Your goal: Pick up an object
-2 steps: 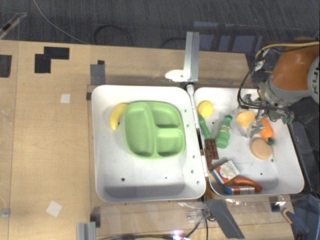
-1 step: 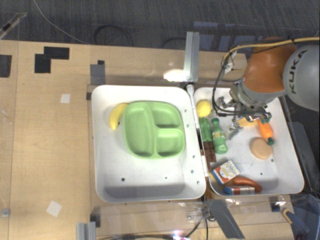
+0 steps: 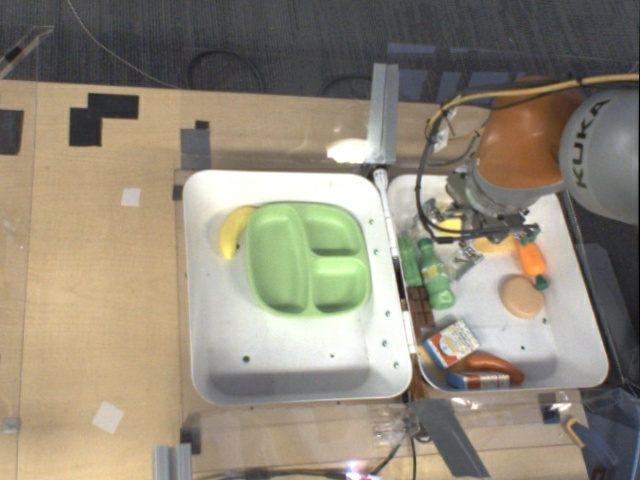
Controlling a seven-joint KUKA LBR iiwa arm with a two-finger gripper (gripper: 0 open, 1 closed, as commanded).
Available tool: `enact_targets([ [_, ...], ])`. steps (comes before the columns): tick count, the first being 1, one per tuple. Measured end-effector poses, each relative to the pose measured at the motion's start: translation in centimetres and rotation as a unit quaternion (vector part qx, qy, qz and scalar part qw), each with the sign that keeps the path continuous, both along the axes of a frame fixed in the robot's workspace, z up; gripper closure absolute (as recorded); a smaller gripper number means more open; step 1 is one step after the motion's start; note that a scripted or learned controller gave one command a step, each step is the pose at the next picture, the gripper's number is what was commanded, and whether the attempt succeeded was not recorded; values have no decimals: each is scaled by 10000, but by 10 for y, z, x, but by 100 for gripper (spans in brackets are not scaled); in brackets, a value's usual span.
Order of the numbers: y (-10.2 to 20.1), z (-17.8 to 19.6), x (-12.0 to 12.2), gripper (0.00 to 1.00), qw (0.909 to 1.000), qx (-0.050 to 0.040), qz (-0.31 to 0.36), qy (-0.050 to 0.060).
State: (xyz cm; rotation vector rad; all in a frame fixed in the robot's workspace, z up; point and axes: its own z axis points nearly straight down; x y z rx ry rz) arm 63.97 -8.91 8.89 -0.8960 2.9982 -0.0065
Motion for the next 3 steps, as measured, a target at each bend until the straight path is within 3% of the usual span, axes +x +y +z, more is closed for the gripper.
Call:
enact_targets([
  [1, 2, 17, 5, 100, 10000, 5, 20, -97],
  [2, 14, 183, 32, 100, 9924, -14, 1231, -26],
  [3, -98, 17, -14, 100, 9918, 5, 1276, 79],
])
